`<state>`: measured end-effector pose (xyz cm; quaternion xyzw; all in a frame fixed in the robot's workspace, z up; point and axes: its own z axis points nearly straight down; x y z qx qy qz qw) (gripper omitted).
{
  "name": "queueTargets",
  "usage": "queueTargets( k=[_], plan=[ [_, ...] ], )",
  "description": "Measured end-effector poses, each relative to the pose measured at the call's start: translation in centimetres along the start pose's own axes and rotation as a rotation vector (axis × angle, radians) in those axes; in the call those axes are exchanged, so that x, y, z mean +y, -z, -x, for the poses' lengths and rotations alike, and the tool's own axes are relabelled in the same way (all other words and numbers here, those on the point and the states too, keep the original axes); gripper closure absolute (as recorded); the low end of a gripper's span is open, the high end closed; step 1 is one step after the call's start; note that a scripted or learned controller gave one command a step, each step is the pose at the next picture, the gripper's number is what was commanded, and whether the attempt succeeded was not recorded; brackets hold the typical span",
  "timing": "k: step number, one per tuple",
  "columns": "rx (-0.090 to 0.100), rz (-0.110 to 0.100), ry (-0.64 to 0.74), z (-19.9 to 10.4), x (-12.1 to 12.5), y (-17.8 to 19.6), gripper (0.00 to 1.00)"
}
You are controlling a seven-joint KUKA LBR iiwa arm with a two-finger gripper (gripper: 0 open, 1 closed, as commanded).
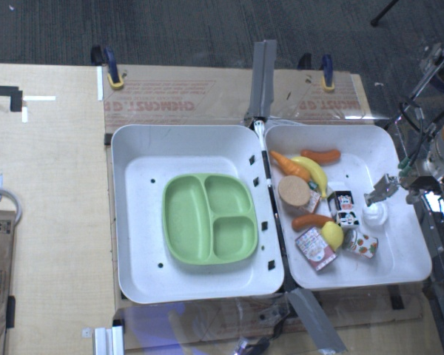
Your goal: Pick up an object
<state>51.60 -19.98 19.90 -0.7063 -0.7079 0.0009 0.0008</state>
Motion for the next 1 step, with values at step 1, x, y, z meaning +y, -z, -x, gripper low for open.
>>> queueTargets(
  k=[1],
  plan=[
    [0.000,-0.001,0.002,0.01,0.07,0.85,1.00]
  ],
)
